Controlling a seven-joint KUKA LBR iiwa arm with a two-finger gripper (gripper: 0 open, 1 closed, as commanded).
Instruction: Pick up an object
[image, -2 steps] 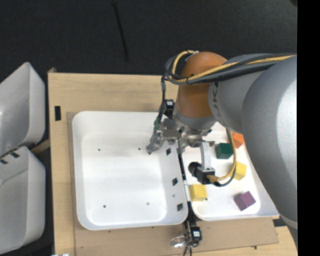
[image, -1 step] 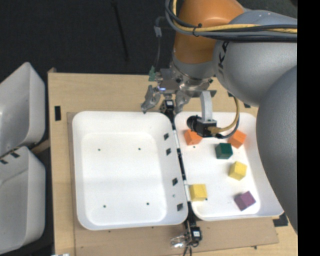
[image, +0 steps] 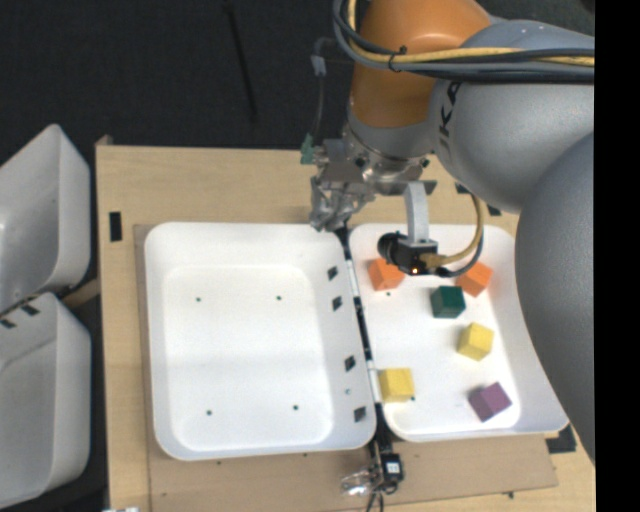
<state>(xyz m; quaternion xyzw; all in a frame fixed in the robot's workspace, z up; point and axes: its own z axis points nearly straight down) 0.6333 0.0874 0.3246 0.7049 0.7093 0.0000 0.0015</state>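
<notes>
While six blocks lie loose in the right bin (image: 530, 400), the left bin (image: 160, 330) holds none. Gripper (image: 330, 215) hovers at the far rim; grip state possibly open, cannot tell.

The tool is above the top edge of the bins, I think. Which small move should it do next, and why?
Probably it should shift toward the right bin, then lower. The tool hangs at the far rim by the divider, with no block beneath. The nearest one is the orange block, a little toward the near side.
</notes>
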